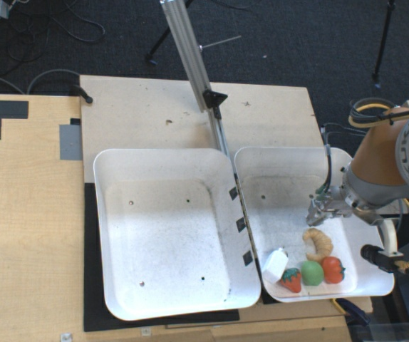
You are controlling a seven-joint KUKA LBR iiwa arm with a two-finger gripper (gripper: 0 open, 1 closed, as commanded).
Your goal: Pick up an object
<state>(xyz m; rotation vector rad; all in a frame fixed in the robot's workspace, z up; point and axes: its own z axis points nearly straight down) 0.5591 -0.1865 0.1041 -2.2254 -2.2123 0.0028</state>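
I see the gripper (321, 216) low in the right bin (283, 164), just above a curved tan piece (319, 242); I cannot tell how its jaws stand. Along the near wall sit a white block (275, 263), small red item (291, 281), green ball (311, 273) and red ball (332, 269).

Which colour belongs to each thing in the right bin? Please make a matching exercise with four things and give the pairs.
Things:
1. croissant-shaped piece
2. ball
3. block
4. tomato-like piece

Colours:
A. white
B. red
C. tan
D. green

Pairs: 1-C, 2-D, 3-A, 4-B. All four lie near the front edge of the right bin.
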